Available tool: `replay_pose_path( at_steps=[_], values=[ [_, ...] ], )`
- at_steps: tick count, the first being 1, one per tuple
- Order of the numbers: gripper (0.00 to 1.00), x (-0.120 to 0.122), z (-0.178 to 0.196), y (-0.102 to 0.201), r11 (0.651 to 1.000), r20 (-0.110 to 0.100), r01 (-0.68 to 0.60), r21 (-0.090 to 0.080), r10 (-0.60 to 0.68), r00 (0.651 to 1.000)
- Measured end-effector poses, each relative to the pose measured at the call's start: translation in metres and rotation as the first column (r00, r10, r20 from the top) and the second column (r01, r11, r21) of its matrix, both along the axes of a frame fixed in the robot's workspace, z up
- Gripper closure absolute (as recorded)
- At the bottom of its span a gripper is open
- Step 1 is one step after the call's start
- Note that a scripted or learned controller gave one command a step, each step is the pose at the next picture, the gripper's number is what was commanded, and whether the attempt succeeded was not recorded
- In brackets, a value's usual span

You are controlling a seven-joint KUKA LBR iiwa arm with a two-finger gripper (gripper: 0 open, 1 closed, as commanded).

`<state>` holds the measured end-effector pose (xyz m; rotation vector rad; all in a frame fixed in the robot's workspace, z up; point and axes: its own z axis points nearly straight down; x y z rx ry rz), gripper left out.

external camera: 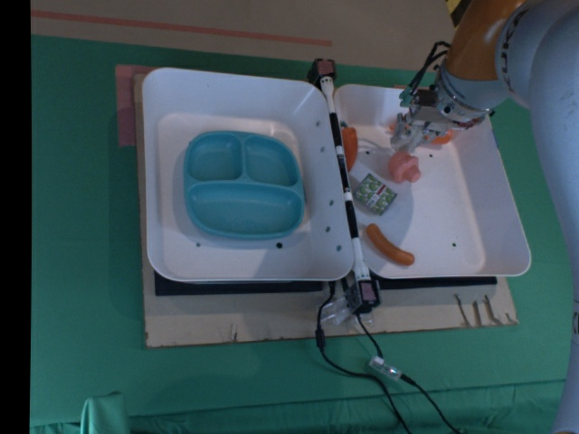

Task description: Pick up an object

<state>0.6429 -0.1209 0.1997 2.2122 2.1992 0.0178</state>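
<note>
Over the far part of the right bin (502, 206) hangs the hand (409, 139), carried by the grey arm (543, 43) with its orange band, which reaches in from the right; whether it is gripping anything I cannot tell. Just below the hand, at its near side, a pink block (403, 166) lies on the bin floor, so close that touching or apart cannot be made out; an orange piece (441, 138) shows just behind the hand, partly hidden by it. Left of the pink block an orange carrot-like piece (349, 146) lies along the divider; nearer, a small green-and-white packet (374, 193) sits near the bin's middle; nearer again, an orange sausage (390, 245) lies slantwise, well apart from the hand. The left bin (172, 93) holds a teal divided plate (242, 184), flat on its floor; both bins rest on the green-covered counter (81, 242).
</note>
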Motion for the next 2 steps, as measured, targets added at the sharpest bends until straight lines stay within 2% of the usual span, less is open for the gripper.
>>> replay_pose_path(
  at_steps=[1,2],
  values=[
    [1.00,0.024,0.083,-0.067,1.000,-0.018,-0.002,0.003,0.002,1.000],
    [1.00,-0.001,0.173,-0.067,1.000,-0.018,-0.002,0.004,0.002,1.000]
  ],
)
